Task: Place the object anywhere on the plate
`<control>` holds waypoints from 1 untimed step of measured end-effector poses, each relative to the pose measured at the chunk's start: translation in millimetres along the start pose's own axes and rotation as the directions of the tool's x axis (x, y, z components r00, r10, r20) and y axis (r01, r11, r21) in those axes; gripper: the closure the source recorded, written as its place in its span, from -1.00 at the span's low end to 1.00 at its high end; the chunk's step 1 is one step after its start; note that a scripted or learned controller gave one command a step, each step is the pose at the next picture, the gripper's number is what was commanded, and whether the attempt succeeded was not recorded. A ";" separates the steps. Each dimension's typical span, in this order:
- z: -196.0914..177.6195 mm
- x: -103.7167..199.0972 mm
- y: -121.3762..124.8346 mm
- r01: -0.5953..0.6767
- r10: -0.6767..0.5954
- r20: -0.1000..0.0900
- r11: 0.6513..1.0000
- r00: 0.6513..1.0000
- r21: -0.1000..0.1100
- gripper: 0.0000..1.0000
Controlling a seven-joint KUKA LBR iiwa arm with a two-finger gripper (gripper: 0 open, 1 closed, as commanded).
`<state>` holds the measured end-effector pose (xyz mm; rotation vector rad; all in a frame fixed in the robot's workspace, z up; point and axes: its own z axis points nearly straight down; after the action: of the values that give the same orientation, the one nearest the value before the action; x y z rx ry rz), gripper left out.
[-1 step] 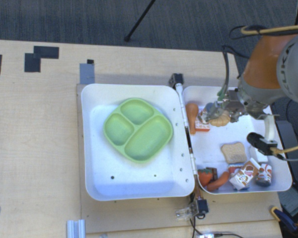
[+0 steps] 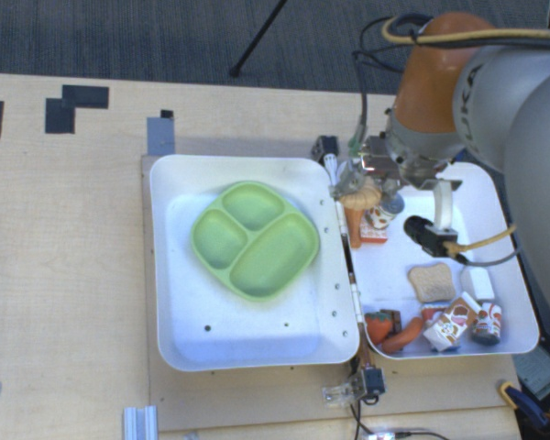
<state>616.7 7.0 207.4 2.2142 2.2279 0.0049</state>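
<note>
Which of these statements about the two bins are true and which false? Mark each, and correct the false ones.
1. The green plate lies in the left bin. True.
2. The plate has three compartments. True.
3. A slice of bread lies on the plate. False: it lies in the right bin.
4. The gripper hangs over the middle of the plate. False: it is at the right bin's left edge, near the wall between the bins.
5. A carrot lies near the front of the right bin. True.
</note>
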 end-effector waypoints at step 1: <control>23.4 63.8 19.2 0.000 0.000 0.000 1.000 1.000 0.002 1.00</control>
<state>635.6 71.0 184.2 2.2147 2.2286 0.0027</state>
